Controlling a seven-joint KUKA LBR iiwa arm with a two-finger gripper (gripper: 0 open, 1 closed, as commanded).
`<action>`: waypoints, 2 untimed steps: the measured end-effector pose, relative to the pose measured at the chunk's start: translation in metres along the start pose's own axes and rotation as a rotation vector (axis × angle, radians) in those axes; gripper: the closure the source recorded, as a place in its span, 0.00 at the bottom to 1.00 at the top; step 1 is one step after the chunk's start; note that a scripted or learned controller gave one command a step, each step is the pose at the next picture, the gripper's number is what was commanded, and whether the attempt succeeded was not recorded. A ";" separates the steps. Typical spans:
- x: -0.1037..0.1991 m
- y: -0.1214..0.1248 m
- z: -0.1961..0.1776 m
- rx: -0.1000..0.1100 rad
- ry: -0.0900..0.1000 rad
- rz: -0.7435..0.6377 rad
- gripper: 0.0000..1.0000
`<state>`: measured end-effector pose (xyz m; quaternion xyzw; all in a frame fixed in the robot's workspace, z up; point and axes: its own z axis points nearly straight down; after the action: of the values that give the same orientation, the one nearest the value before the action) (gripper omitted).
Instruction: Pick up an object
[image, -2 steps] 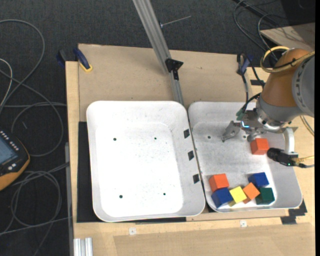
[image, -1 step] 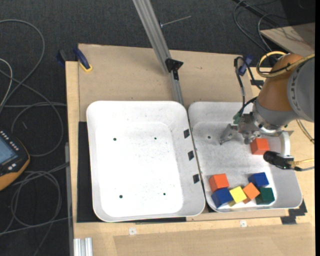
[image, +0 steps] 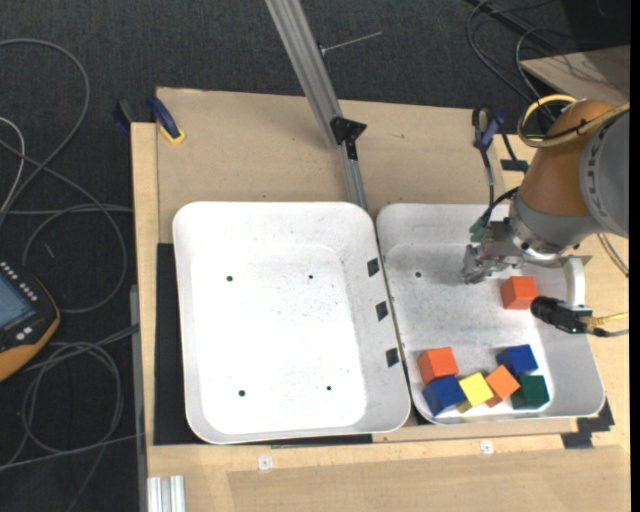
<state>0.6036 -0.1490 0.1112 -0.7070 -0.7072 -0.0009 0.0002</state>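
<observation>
My gripper (image: 480, 263) hangs over the upper middle of the right bin (image: 440, 235), pointing down toward the bin floor, with nothing visible between its fingers. An orange block (image: 518, 292) lies just to its lower right, apart from it. Along the bin's front edge sits a cluster of blocks: an orange one (image: 436, 362), a blue one (image: 444, 393), a yellow one (image: 473, 388), a small orange one (image: 501, 381), another blue one (image: 517, 358) and a green one (image: 532, 391).
The left bin (image: 195, 300) lies beside the right one, with a row of black clips (image: 381, 310) along the shared rim. A slanted metal pole (image: 318, 90) rises behind the bins. Cables and a handheld device (image: 20, 315) lie on the floor at left.
</observation>
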 end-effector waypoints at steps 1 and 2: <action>0.001 -0.005 -0.046 -0.005 -0.003 -0.001 1.00; 0.004 -0.008 -0.092 -0.006 -0.003 -0.001 1.00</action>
<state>0.5951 -0.1449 0.2037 -0.7066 -0.7076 -0.0019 -0.0029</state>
